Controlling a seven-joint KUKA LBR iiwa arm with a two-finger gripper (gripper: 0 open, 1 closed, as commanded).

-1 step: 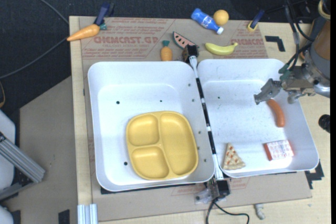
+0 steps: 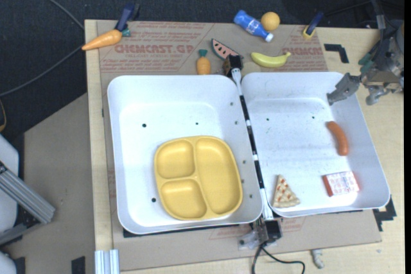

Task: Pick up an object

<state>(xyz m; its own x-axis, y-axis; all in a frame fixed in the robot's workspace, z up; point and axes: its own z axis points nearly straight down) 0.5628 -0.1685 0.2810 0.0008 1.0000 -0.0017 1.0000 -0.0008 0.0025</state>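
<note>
Jaws spread wide, nothing between them: two-finger gripper (image 2: 359, 88) sits at the right bin's far right corner, over the rim, one grey finger (image 2: 338, 90) reaching in over the bin floor, the other out past the edge.

Right shallow white bin (image 2: 292, 96) holds three things. Orange-red sausage-shaped toy hot dog (image 2: 338, 137) lies near the right wall, closest to the gripper, long axis running roughly front to back. Flat red-and-white packet (image 2: 340, 183) near the front right corner. Tan pizza-slice toy (image 2: 284, 192) at the front left, near the divider. All well apart from each other.

Left shallow white bin (image 2: 125, 99) holds a yellow three-compartment plastic tray (image 2: 197, 176).

Outside the bins, at the far edge of the bench: orange carrot toy (image 2: 101, 41), yellow banana toy (image 2: 270, 59), blue bottle (image 2: 252, 25), small orange ball (image 2: 270, 20), watermelon slice toy (image 2: 222, 49).

Likely target: hot dog. Looks light, rigid or slightly squashy plastic, smooth and rounded, so it may roll or slip out. Best grip across the narrow middle, fingers either side of the long axis. Packet and pizza slice lie flat, harder to get fingers under.
</note>
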